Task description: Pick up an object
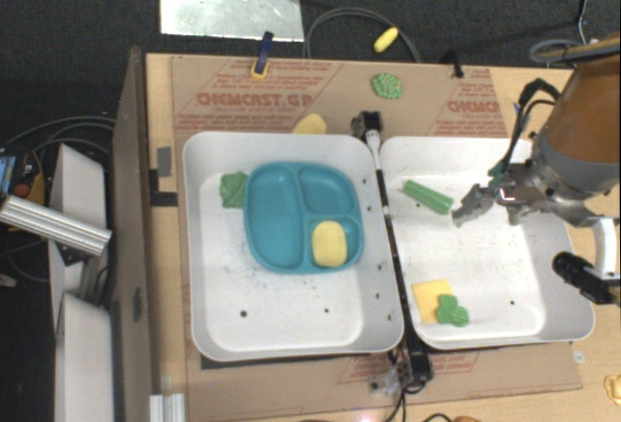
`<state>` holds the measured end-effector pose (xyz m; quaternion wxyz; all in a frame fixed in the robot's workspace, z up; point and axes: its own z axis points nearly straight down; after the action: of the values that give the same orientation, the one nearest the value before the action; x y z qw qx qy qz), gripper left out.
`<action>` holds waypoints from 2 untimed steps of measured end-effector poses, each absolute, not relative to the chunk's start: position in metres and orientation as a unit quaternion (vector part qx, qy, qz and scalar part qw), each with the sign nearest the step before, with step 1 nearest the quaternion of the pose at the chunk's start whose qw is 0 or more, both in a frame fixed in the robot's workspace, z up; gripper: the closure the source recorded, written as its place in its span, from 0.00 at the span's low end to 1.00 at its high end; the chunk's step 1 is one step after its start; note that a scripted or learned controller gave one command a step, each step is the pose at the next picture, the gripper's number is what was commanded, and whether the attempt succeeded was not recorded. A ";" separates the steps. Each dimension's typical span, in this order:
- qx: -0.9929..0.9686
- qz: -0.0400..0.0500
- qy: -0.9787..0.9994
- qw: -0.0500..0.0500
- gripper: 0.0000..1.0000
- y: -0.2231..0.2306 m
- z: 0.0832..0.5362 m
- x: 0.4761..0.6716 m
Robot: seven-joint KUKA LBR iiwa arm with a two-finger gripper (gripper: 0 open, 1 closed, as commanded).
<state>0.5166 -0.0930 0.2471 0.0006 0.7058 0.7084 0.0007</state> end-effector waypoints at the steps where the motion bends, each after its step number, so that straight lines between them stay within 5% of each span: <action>1: 0.707 0.000 0.707 0.001 0.00 -0.127 0.165 0.567; 2: 0.705 0.000 0.709 0.000 0.00 -0.126 0.080 0.602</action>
<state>0.6020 -0.1264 0.0804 0.0005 0.7051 0.7091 0.0000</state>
